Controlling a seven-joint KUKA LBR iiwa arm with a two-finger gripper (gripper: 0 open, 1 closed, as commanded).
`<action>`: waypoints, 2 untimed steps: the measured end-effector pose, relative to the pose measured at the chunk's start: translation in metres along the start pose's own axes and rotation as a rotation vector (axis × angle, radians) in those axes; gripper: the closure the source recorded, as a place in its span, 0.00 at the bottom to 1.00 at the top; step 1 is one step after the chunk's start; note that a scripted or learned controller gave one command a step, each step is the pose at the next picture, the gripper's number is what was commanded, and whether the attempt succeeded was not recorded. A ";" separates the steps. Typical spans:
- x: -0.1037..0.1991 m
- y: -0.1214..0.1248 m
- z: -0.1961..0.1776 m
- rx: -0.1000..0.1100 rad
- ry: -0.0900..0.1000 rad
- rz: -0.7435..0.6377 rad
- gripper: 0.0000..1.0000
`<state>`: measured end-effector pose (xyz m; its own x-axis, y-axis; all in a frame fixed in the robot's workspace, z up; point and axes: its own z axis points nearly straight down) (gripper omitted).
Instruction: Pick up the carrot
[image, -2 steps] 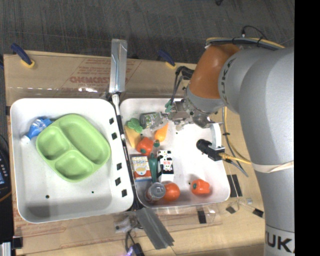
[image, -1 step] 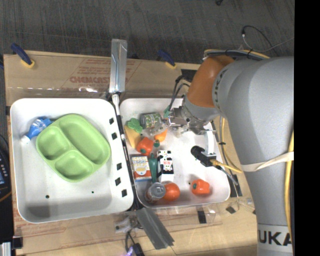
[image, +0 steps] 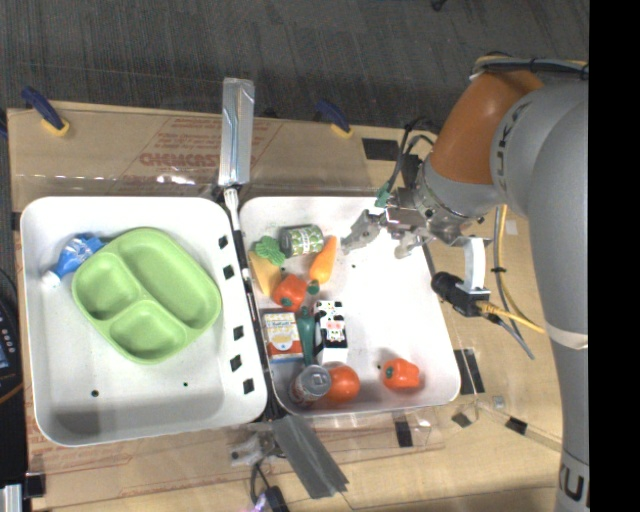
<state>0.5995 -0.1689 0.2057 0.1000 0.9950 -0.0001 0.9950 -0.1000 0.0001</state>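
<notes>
gripper (image: 382, 234): spread, nothing between its prongs, just right of the small orange tapered carrot (image: 322, 258)
risk: green tin can (image: 301, 239) touches carrot; closing prongs may nudge it away

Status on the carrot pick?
Gripper open above right bin, nothing between the jaws. Carrot unlifted, left of gripper. Green can touching it.

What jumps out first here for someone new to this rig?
The big grey arm with its orange band fills the right side, its pincer open over the upper part of the right bin. Just left of the pincer lies the carrot, in a cluster of small items along that bin's left side. The left bin holds a bright green divided tray.
</notes>
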 end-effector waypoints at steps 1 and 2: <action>0.025 0.014 0.114 0.002 -0.001 -0.034 0.00; 0.026 0.014 0.105 0.005 0.000 -0.037 1.00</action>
<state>0.6159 -0.1446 0.1012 0.0628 0.9980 -0.0003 0.9980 -0.0628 -0.0046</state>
